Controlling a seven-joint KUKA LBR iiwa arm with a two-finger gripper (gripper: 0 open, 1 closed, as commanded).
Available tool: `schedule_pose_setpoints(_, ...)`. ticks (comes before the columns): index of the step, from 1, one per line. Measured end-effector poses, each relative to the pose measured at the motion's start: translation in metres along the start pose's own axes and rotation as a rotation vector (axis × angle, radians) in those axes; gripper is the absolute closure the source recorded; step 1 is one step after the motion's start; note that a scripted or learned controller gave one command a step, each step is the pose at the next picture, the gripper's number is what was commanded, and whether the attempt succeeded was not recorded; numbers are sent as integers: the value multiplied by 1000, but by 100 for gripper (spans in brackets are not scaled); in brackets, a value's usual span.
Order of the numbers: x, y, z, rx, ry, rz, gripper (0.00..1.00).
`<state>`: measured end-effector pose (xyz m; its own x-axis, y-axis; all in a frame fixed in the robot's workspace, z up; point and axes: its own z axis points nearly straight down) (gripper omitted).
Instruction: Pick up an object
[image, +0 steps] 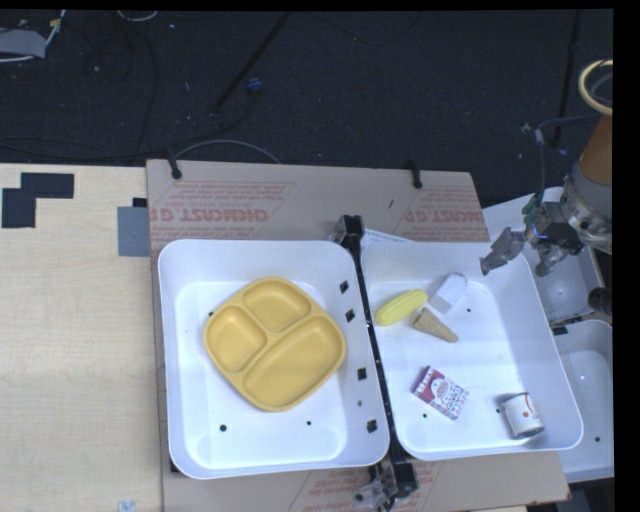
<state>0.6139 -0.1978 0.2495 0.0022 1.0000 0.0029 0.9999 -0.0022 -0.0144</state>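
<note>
Yellow plate fills left bin; right bin holds corn.

I can see red letters on the brown cardboard sheet that lies under my two white bins. The letters are upside down from here, in two spots along the far edge, one on the left side and one on the right. They are too blurry for me to read. More red print peeks out at the near edge, too small to read. The little red and white packet in the right bin has print I cannot read.
</note>
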Motion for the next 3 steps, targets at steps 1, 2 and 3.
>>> schedule_pose_setpoints(1, 0, 2, -8, -13, -3, -3, 0)
schedule_pose_setpoints(2, -6, 7, 38, -9, -2, -2, 0)
schedule_pose_setpoints(3, -12, 13, 97, -8, -2, -2, 0)
